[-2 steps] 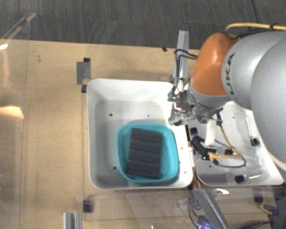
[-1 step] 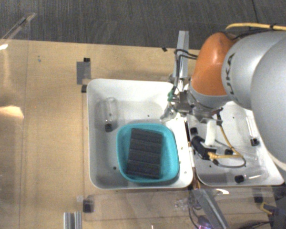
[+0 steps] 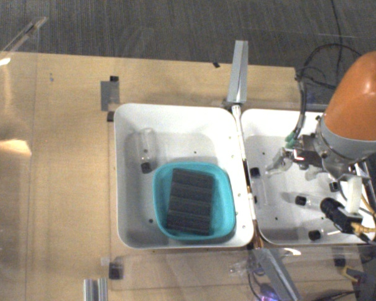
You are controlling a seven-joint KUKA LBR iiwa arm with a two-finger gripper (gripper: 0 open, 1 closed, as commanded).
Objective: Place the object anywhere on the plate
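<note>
A teal square plate (image 3: 224, 196) sits in the left bin, toward its front right. On the plate lies a dark grey ribbed block (image 3: 190, 200), flat and nearly filling it. The arm, with its orange band (image 3: 362, 99), hangs over the right bin. My gripper (image 3: 288, 160) is low over that bin's middle left, well apart from the plate and the block. Nothing shows in it.
A clear small bottle with a dark cap (image 3: 144, 149) lies in the left bin (image 3: 128, 187), behind the plate's left corner. The right bin (image 3: 269, 224) holds a few small black bits (image 3: 300, 200). A grey bar (image 3: 239, 74) stands behind the divide between the bins.
</note>
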